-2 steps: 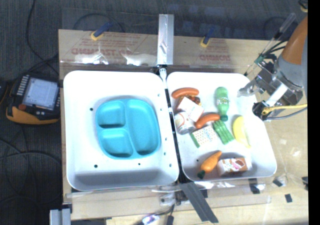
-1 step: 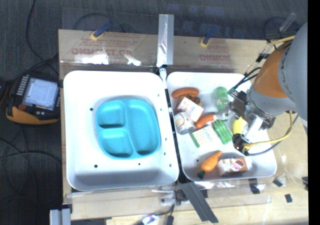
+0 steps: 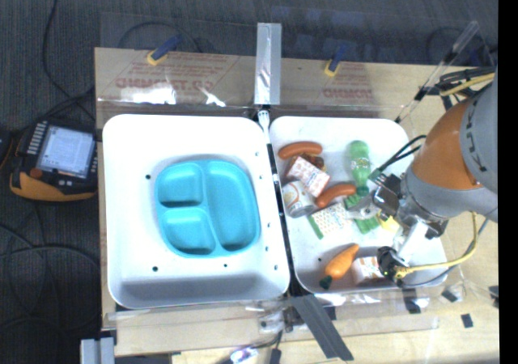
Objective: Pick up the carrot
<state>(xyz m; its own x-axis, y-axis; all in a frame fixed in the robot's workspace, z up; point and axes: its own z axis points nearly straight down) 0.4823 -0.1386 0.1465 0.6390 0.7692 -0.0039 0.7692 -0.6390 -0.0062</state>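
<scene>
- Left bin [image 3: 121,192]: holds a blue divided tray [image 3: 206,205]; not involved.
- Right bin [image 3: 312,285]: carrot [image 3: 341,262] lies tilted near the front wall, green end lowest, well clear of the clutter further back.
- Small packet [image 3: 368,267] possibly touches the carrot's right side; view poor there.
- Gripper [image 3: 382,202] hovers up-right of the carrot; jaws released or clenched, cannot tell.
- Judgement: centre over the carrot's mid-body, close across its width, avoid the packet.

We count two shallow white bins [image 3: 129,192] [image 3: 421,132], one blue three-compartment plastic tray [image 3: 209,205], two reddish-brown sausages [image 3: 300,149] [image 3: 336,192], one tapered orange carrot [image 3: 344,260], one green plastic bottle [image 3: 358,157] and one red-and-white packet [image 3: 308,175]
</scene>
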